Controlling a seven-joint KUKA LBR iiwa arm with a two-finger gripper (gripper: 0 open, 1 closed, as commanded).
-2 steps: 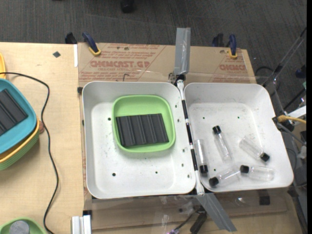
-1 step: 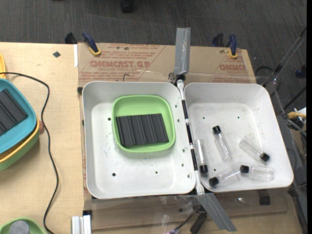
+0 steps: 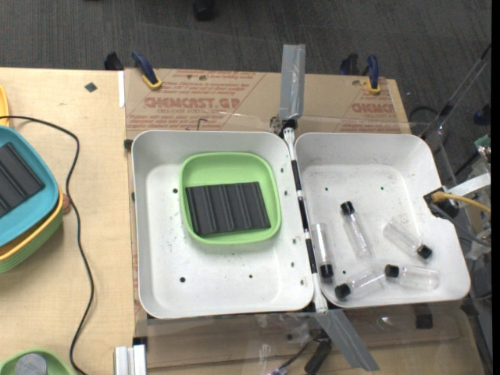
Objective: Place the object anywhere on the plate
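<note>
Green plate [image 3: 230, 170] in left bin [image 3: 156, 233]; five clear vials [image 3: 355, 229] loose in right bin [image 3: 367, 151]; tool state: cannot tell.

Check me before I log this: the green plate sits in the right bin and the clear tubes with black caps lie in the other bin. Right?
Not quite. The camera view shows the green plate in the left bin, not the right. The clear tubes with black caps do lie in the other bin, the right bin.
</note>
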